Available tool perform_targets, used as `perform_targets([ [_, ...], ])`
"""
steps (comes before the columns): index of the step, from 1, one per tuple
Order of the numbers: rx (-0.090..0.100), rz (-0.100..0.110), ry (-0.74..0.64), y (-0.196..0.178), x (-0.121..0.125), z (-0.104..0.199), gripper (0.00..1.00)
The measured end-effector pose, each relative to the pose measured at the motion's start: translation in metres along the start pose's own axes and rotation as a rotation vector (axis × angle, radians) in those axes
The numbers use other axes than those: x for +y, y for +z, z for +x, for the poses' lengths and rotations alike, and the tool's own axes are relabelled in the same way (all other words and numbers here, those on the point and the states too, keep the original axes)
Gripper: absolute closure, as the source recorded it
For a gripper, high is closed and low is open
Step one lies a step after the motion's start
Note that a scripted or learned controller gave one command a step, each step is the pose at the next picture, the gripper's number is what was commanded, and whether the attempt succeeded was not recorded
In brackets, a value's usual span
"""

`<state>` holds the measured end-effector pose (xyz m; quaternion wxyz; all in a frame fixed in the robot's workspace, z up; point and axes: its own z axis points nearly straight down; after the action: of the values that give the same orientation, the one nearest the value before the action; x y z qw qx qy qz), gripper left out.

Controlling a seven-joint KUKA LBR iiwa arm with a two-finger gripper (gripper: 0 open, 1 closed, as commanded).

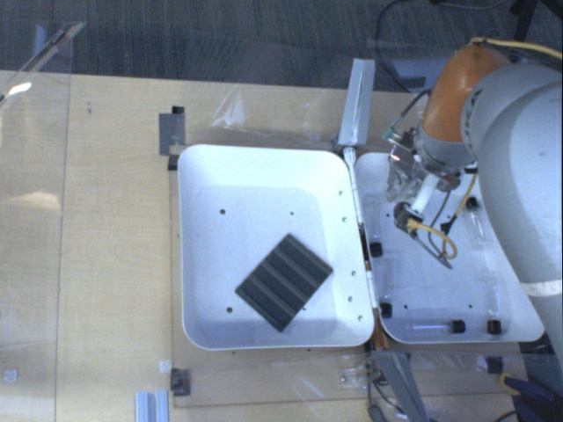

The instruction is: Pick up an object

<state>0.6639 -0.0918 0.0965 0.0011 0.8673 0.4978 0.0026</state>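
A dark grey ribbed rectangular pad (284, 282) lies flat and turned diagonally in the front middle of the left white bin (202, 236). My gripper (402, 185) hangs over the back left part of the right white bin (479, 271), well to the right of the pad and across the wall between the bins. The grey arm with its orange band (457, 86) comes in from the right above it. I see nothing held at the gripper.
Small black pieces (457, 326) sit along the front edge of the right bin, and another (376, 249) near its left wall. A metal bracket (356, 104) stands behind the gap between the bins. Bare wooden bench (88, 236) stretches to the left.
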Motion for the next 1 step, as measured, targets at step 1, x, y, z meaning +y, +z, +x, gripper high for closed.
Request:
perform_targets([
  [1, 0.000, 0.000, 0.310, -0.0900, -0.0382, 0.0784, 1.00],
])
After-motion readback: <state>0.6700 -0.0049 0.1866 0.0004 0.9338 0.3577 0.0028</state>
